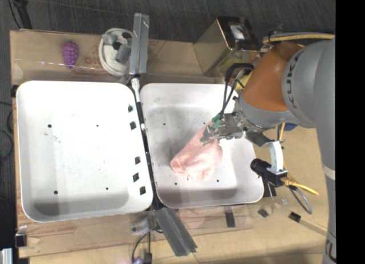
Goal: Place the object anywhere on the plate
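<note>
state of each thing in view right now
pink object: lying crumpled in the right bin, upper end by the gripper
gripper: low at the pink object's upper end; grip cannot be told
right bin: flat on the bench, holds the pink object
left bin: flat beside it
purple object: lying on the bench, outside both bins

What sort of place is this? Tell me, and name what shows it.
Most likely a robotics lab test bench: a grey and orange arm reaches over the right bin, a matching left bin sits beside it, and the claw is at the upper edge of a lone pink item.
</note>
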{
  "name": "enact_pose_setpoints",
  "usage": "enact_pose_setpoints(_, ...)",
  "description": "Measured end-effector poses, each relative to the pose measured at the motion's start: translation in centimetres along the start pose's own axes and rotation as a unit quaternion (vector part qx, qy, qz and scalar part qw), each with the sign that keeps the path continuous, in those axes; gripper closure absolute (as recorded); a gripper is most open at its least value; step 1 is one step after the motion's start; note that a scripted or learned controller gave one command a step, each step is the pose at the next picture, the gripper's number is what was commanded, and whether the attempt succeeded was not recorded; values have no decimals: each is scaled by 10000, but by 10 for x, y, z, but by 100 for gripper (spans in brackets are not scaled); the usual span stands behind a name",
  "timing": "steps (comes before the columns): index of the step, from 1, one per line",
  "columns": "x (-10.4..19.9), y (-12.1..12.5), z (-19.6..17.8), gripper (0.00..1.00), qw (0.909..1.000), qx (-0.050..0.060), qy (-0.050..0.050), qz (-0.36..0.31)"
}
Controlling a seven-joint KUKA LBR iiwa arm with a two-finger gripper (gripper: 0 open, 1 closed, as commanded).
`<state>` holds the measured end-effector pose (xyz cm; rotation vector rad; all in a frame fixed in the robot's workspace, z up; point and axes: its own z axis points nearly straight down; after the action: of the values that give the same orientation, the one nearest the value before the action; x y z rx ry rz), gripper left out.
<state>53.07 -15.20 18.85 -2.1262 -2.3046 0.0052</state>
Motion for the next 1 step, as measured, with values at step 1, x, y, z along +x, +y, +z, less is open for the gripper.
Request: enact_pose_setpoints(1, 1, 1, -42, 100, 10000, -16, -4, -37)
